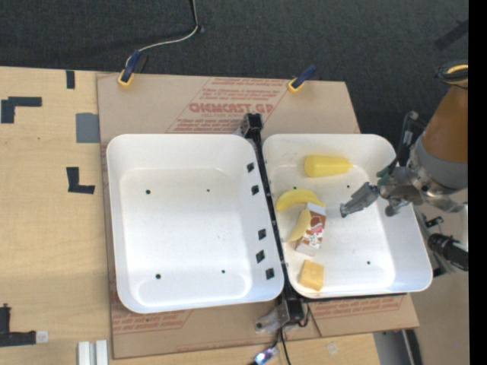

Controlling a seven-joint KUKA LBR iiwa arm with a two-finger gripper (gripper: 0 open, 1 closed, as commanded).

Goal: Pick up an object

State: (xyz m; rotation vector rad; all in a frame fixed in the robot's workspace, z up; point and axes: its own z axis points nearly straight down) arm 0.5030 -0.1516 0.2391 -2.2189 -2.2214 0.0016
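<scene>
Gripper [351,206]: hanging over the right bin [396,268], holding nothing; whether its fingers are spread cannot be told. Lying to its left: banana [297,198], small carton [312,231], cheese wedge [312,274]. Yellow block [327,165] sitting toward the far wall.

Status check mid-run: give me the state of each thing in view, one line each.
gripper: over the right bin, holding nothing
yellow cone-shaped piece: lying on its side, far end of right bin
banana: lying flat beside the divider
small carton: lying down, touching the banana
yellow block: flat, near end
left bin: flat on the bench
</scene>
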